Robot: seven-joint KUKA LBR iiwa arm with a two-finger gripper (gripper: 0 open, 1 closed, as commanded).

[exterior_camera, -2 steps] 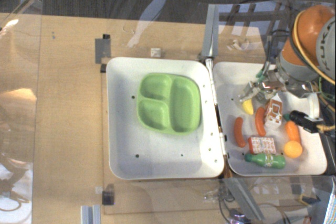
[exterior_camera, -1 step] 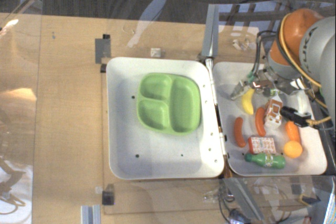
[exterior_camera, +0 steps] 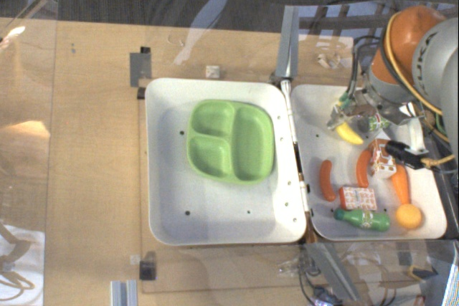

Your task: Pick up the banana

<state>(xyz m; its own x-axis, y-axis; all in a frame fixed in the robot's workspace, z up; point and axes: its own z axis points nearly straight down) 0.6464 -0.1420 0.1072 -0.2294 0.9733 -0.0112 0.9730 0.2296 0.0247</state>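
Note:
The banana (exterior_camera: 350, 133) is small and yellow and lies at a slant in the upper middle of the right bin (exterior_camera: 313, 111). My gripper (exterior_camera: 354, 122) hangs right over it, reaching in from the right under the grey wrist and orange band. One pale fingertip (exterior_camera: 336, 120) stands at the banana's left end and a darker one sits to its right. The gripper looks open, with the banana low in the gap between its fingers and partly hidden by them.
Below the banana the right bin holds a red sausage (exterior_camera: 327, 179), a small carton (exterior_camera: 382, 161), a carrot (exterior_camera: 399, 185), a red-white box (exterior_camera: 358, 198), a green bottle (exterior_camera: 362, 219) and an orange (exterior_camera: 409, 216). A green divided plate (exterior_camera: 231, 140) lies in the left bin (exterior_camera: 165, 175).

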